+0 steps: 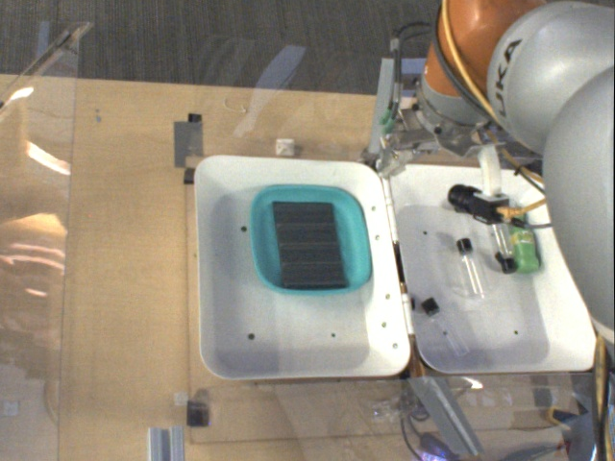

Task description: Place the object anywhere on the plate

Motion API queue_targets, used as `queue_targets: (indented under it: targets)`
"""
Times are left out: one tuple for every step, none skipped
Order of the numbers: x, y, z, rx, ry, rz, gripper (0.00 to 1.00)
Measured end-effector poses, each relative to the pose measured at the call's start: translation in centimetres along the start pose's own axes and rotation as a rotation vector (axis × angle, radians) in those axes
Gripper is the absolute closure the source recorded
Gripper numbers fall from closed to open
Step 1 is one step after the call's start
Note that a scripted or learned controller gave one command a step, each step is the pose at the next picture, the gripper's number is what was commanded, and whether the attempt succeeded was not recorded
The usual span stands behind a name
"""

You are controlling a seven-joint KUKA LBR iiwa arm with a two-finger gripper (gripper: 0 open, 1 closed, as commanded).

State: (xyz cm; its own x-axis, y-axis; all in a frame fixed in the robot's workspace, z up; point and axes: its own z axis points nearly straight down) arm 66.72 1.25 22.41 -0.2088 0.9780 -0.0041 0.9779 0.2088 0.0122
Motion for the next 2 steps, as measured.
queue_targets:
  targets:
    - [6.06,-3.46,2.75,0.007,0.005,-0.159,1.00]
    - [6.04,-3.46,2.75,0.007,0.005,-0.158,0.00]
